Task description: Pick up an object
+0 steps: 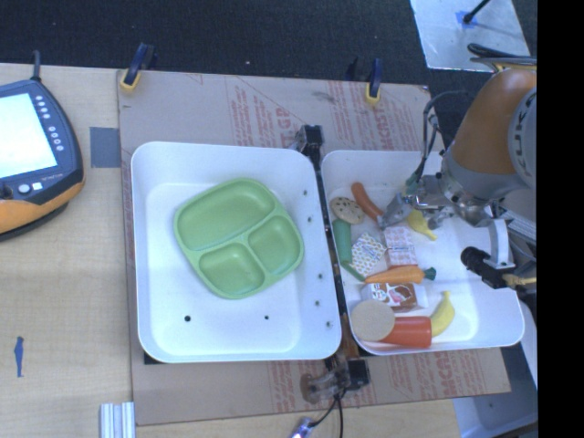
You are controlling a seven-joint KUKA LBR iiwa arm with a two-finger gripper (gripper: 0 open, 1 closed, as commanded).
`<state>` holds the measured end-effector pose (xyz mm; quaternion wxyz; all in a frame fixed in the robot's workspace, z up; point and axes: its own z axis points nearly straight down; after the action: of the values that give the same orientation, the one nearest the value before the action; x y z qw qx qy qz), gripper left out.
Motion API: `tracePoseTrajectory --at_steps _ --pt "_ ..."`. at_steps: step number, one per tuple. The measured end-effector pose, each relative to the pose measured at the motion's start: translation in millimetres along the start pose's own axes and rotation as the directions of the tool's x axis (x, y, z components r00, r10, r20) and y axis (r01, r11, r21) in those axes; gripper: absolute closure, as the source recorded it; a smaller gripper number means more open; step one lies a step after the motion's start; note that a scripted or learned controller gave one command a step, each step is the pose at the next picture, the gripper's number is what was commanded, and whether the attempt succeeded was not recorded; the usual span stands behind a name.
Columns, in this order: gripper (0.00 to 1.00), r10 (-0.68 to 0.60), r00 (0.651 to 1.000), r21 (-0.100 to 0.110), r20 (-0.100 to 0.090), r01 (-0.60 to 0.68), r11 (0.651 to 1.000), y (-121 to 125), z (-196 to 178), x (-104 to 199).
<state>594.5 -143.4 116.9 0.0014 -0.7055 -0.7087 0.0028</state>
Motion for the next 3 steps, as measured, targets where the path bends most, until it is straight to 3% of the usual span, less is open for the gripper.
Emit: tracePoseTrajectory --at_steps 1,2,3 --pt "0.00 -0.002 1.000 -0.002 0.000 0.002 1.000 17 25 21" --pt "0.00 0.000 1.000 -0.003 -0.002 0.000 1.000 62 24 40" --pt "1.00 -0.002 1.000 -0.001 -0.002 0.002 1.000 62 14 39"
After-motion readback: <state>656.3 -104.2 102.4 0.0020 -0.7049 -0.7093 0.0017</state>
